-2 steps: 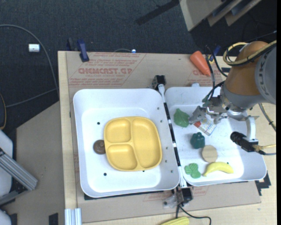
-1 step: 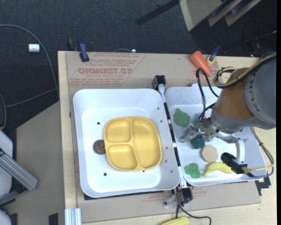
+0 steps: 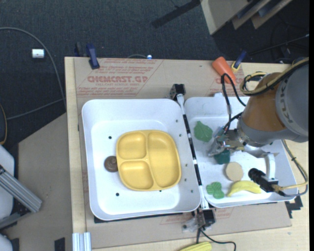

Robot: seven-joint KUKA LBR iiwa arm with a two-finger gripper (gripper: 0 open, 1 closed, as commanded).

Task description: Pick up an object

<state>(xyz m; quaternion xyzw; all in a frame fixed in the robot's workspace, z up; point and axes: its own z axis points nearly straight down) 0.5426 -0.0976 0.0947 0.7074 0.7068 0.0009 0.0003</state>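
Banana [image 3: 244, 188] near front wall; pincer [image 3: 219, 148] down at teal block [image 3: 223, 157].

Dark carpeted floor [image 3: 39, 93] around a pale wooden bench [image 3: 73, 147], light-wood furniture [image 3: 245, 12] at the top right corner.

We read red print on the flat brown cardboard sheet [image 3: 117, 77] under the bins: "CHEMCAST GP". The smaller red lines around it blur beyond reading.
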